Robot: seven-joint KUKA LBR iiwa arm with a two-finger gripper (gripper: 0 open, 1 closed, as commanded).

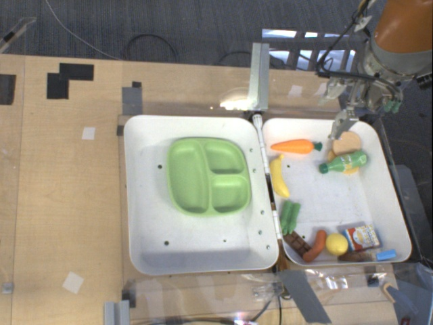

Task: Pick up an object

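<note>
You see the gripper (340, 128) low over the right white bin (399, 208), just above the tan bread-shaped toy (349, 141); whether its grip is open or closed, you cannot tell.

Arm (399, 26) cut off by top and right edges; base out of frame. Tool (340, 126) small against the right bin (399, 202); finger state not resolvable. Bread slice (348, 142) partly covered by green bottle (343, 162); yellow item under the bottle mostly hidden, identity unclear. Print on small carton (360, 237) too fine to read. Brown bar (295, 242) partly overlapped by sausage (314, 246). Dark item beneath lemon (336, 244) and carton unidentifiable. Table (61, 202) cut off at left and bottom edges.
</note>
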